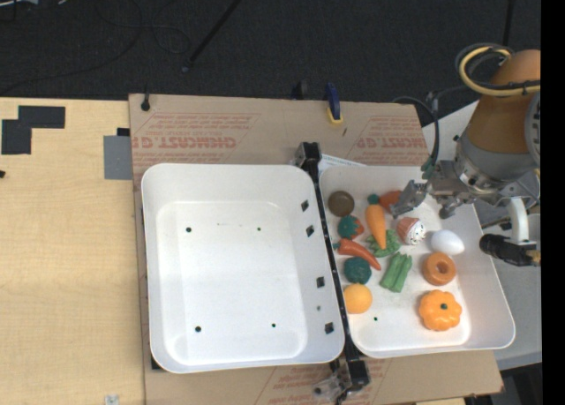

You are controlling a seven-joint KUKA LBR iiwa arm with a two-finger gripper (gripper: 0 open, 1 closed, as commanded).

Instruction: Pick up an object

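The right white bin (494,324) holds several toy foods: a carrot (377,225), a brown ball (342,203), a red chili (357,251), a green pod (396,271), an orange (357,297), a donut (439,268), a pumpkin (440,310), a white egg (447,242) and a red-and-white piece (410,231). My gripper (431,200) hangs over the bin's back right part, just behind the red-and-white piece and the egg. Its fingers stand open with nothing between them.
The left white bin (168,218) lies beside the right one, with a black clip strip (320,244) between them. Both rest on cardboard (221,130) on a wooden bench. A black part (508,249) of the arm overhangs the right bin's right rim.
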